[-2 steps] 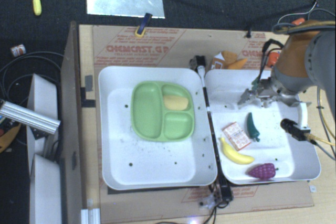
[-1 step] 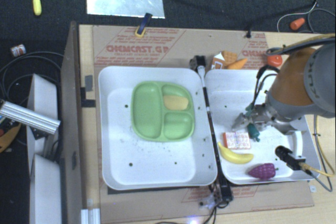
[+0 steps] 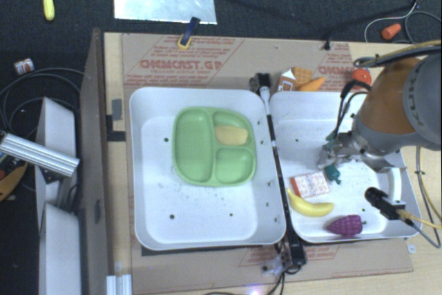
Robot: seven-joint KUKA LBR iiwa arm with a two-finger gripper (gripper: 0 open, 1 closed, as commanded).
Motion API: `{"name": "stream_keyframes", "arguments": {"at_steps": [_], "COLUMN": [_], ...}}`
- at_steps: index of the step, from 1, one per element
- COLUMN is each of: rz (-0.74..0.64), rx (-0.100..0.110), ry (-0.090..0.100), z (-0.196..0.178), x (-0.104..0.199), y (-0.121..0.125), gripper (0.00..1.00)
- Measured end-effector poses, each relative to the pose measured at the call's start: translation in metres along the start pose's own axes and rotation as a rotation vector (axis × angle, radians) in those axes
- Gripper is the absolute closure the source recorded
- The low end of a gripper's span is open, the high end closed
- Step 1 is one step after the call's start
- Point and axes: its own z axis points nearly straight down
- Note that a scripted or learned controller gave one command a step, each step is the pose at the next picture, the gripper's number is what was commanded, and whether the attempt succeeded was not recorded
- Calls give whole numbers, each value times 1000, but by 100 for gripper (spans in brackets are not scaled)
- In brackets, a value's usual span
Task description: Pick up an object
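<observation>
In the right bin (image 3: 304,114), the pincer (image 3: 331,166) hovers just above-right of the red-and-white packet (image 3: 310,184).

The tool (image 3: 333,161) is too blurry to read, and the arm (image 3: 397,107) runs off the picture's right edge.

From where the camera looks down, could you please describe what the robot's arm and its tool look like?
The arm is bulky and rounded, with a grey shell and a broad orange band above the wrist. A thin dark cable runs down alongside it toward the tool, a small cluster of grey metal parts with a teal piece at its lower end, seen over the right bin. No markings are legible.
</observation>
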Motion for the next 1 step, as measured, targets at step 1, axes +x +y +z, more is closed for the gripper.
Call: {"name": "stream_keyframes", "arguments": {"at_steps": [1], "rz": [-13], "rx": [-8], "ry": [5], "z": [-94], "x": [95], "y": [11], "gripper": [100]}}
